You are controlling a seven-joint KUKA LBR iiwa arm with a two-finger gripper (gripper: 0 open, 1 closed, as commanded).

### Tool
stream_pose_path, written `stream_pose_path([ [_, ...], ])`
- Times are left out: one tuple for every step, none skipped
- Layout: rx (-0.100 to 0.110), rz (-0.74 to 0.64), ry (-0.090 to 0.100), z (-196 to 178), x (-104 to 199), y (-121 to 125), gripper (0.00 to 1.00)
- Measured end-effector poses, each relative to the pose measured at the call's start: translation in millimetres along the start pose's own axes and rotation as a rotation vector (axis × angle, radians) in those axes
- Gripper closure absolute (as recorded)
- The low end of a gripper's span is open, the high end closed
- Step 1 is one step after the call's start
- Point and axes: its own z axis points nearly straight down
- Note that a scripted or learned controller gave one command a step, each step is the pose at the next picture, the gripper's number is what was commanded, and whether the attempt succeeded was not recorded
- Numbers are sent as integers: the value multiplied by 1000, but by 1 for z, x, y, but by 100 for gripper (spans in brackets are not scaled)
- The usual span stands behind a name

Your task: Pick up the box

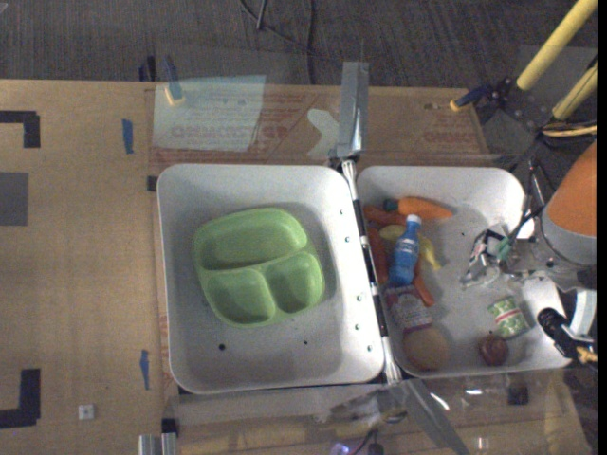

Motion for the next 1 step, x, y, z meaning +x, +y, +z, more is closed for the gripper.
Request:
stream_pose_path([
  [-3,4,-12,-10,-5,-1,100],
])
